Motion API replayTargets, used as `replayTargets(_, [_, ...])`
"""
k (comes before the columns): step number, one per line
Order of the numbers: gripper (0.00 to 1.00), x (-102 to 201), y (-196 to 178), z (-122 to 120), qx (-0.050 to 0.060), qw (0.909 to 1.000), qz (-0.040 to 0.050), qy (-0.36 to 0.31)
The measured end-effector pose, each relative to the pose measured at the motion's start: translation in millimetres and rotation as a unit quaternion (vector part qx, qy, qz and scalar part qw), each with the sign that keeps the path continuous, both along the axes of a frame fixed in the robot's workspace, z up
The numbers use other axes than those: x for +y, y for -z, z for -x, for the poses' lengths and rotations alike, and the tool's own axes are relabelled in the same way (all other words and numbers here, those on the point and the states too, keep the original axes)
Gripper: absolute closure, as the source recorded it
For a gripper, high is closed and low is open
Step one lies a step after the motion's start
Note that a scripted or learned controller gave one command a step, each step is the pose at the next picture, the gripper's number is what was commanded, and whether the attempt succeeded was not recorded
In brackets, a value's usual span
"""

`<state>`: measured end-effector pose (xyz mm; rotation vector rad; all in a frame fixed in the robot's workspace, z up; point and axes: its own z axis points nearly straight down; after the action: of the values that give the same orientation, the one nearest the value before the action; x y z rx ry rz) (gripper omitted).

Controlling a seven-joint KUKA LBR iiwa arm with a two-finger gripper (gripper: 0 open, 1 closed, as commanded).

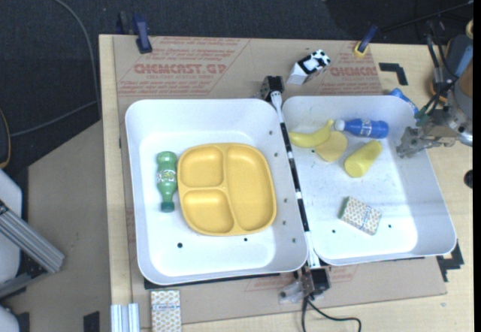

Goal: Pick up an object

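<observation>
gripper [415, 144] sits at the far right edge of the right bin [421, 236], over the rim, w/ the arm coming in behind it. nothing between its fingers as far as the view shows; whether they're spread or closed, can't tell, too small and cluttered there.

candidates, all placed vs the right bin: blue bottle [364, 128] lying on its side near the back wall, closest to the gripper. yellow banana [312, 137] at the back left corner, touching a flat yellow piece [333, 147] just in front of it. yellow cup [362, 158] on its side near the bin's middle, just in front of the bottle. patterned packet [359, 215] toward the front, apart from the rest.

left of that bin: second bin w/ yellow divided plate [225, 189] and green bottle [166, 180] beside it.

progress, my read: nothing lifted yet. all objs rest on the bin floors. left to do: choose one, descend, close, lift.
</observation>
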<state>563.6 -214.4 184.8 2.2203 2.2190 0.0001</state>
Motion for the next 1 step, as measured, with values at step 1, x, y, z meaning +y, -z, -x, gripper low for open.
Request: replayTargets(1, [1.0, 41.1, 10.7, -17.4, 0.001, 1.0, -0.0011, -0.001])
